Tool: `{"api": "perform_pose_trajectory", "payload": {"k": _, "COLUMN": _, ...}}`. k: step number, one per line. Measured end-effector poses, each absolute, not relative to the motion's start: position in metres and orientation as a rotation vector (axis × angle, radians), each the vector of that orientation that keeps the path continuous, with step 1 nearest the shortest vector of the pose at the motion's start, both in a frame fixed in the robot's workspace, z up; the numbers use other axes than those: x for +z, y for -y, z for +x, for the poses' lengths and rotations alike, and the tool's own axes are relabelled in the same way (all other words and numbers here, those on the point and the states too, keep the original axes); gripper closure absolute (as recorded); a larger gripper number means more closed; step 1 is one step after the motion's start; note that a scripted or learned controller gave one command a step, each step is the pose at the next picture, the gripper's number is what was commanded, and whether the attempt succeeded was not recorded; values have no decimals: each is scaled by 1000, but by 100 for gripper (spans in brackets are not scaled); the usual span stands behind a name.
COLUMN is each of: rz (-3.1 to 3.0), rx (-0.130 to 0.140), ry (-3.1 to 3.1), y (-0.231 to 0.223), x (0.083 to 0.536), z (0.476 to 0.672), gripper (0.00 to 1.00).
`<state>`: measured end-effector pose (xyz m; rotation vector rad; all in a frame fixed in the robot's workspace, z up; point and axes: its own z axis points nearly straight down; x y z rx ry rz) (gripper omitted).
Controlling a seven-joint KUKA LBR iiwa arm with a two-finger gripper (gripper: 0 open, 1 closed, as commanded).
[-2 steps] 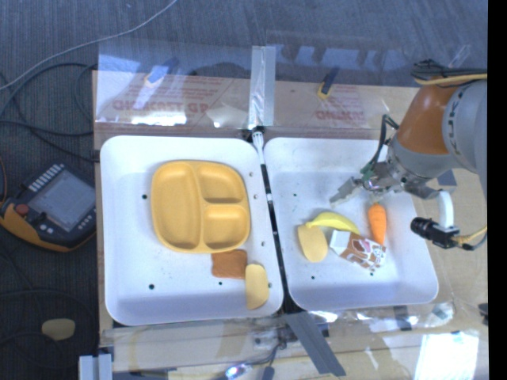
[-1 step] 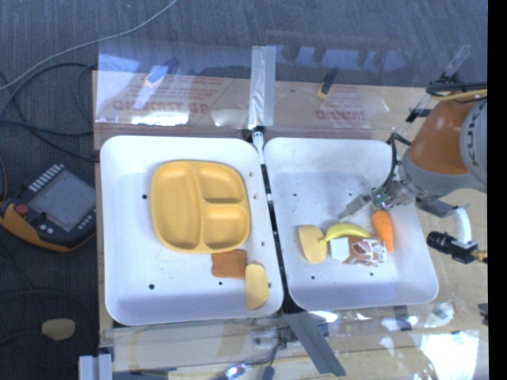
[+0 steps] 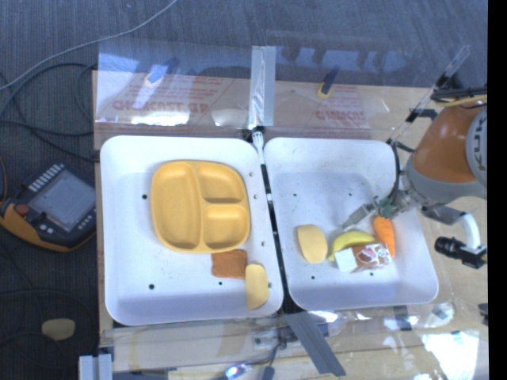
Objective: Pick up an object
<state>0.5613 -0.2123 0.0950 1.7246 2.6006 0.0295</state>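
pincer (image 3: 371, 210): low in the right white plastic bin (image 3: 317, 165), right side of frame, can't tell if spread or pinching | things: small orange toy carrot (image 3: 384, 234) just beside its tip, yellow toy banana (image 3: 352, 240) near | done: nothing lifted yet | left: grab and raise

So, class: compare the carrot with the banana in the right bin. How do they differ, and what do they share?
The carrot is orange with a green top; the banana is yellow. The carrot is straight and tapered, running up-down in the view; the banana is curved, lying crosswise. The carrot looks longer. Both lie in the right bin, beside a small carton.
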Motion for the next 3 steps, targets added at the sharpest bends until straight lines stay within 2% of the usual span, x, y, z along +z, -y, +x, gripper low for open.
{"api": "perform_pose_trajectory", "payload": {"k": 2, "rz": 1978, "rx": 40, "ry": -2416, "y": 210, "x": 96, "z": 545, "gripper": 0}}
{"api": "perform_pose_trajectory", "payload": {"k": 3, "rz": 1859, "rx": 12, "ry": -2519, "y": 214, "x": 107, "z": 495, "gripper": 0}}
